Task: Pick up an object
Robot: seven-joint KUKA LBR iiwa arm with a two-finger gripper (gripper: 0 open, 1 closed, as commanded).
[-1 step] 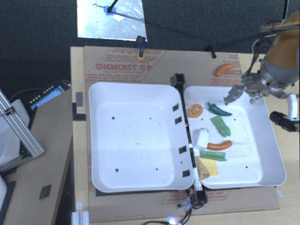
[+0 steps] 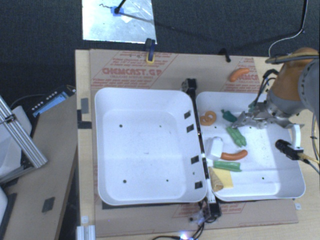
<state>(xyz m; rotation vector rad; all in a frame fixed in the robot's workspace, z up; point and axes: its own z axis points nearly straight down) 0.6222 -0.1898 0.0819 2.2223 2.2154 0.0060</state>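
Note:
The right bin point(image 2: 280, 184) holds several small toys. Among them are an orange ring point(image 2: 208, 117), a dark green piece point(image 2: 228, 116), a light green pickle point(image 2: 237, 136), a white block point(image 2: 215, 146), an orange sausage point(image 2: 234, 155), a green bean pod point(image 2: 227, 165) and a yellow wedge point(image 2: 220, 179). My gripper point(image 2: 243, 121) hangs low over the bin's upper middle. It sits just above the top end of the pickle and right of the dark green piece. I see nothing held in it.
The left bin point(image 2: 145, 144) lies beside the right one, with a black hinge strip point(image 2: 196, 134) between them. Another orange sausage point(image 2: 239, 74) rests on the cardboard behind the right bin. A black cable plug point(image 2: 287, 149) hangs over the right bin's right side.

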